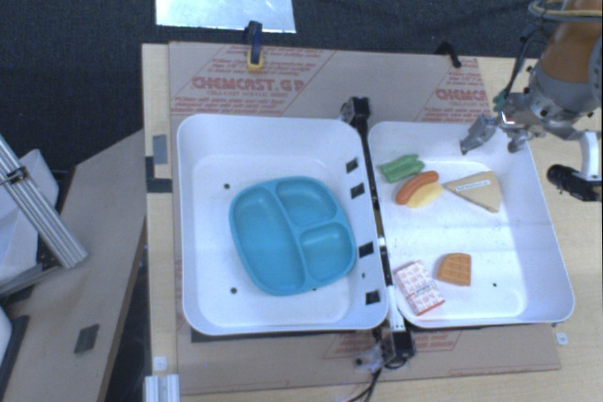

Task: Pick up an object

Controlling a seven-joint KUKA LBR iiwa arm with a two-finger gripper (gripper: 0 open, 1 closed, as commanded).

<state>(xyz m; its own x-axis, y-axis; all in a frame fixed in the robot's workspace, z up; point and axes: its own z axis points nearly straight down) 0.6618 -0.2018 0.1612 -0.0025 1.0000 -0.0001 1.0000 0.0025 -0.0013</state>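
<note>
My gripper (497,135) hangs over the far right part of the right bin (537,231), its two grey fingers spread open with nothing between them. Below and left of it lies a pale cheese wedge (476,191). Further left lie an orange-and-yellow hot dog (418,189) and a green pea pod (400,168). Near the bin's front sit an orange waffle piece (454,269) and a red-and-white packet (417,287).
The left bin (203,202) holds a blue divided plate (292,234). A black clip bar (366,193) runs between the two bins. Cardboard (311,80) lies under both bins, with a yellow clamp (254,47) at its far edge.
</note>
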